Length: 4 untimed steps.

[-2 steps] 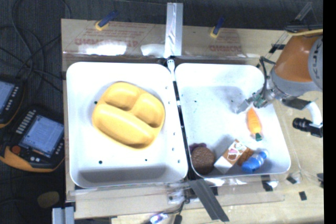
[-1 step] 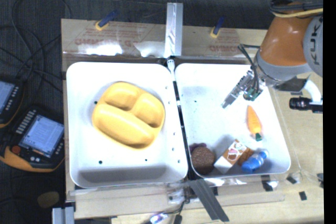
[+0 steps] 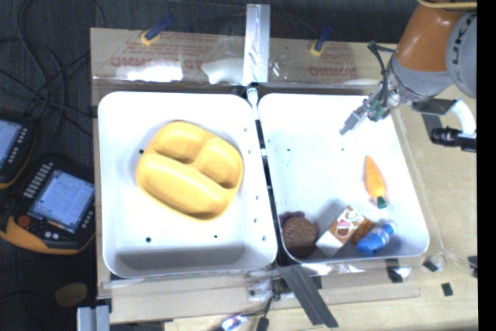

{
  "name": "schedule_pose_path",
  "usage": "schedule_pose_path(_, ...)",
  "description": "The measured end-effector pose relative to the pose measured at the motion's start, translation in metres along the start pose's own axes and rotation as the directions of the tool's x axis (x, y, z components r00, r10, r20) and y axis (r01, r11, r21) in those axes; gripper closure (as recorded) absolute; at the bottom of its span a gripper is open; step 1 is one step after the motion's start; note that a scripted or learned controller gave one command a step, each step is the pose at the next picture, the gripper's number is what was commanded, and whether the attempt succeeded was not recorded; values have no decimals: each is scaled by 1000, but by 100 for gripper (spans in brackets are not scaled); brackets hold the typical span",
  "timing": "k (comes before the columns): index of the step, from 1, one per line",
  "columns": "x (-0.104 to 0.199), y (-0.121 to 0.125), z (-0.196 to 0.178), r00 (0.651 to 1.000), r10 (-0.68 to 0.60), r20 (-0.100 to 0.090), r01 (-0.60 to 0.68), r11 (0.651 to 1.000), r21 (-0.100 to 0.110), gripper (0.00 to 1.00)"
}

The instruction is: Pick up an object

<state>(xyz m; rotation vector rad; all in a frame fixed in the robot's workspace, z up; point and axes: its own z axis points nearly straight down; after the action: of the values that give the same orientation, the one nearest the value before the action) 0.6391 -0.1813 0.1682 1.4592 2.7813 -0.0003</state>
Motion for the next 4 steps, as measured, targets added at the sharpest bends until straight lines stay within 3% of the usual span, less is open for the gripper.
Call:
schedule_pose_path(1,0,0,0,1000,0,0,0,1000,0,0)
schedule_pose_path(2,-14,26,25,998,66,-1,-66,998,-1,0)
schedule_pose_path(3,-37,-20,12,995,-101,3,101,995,1,0)
schedule_pose_path(4,-11,-58,79,992,-127,8,127,992,-5,0)
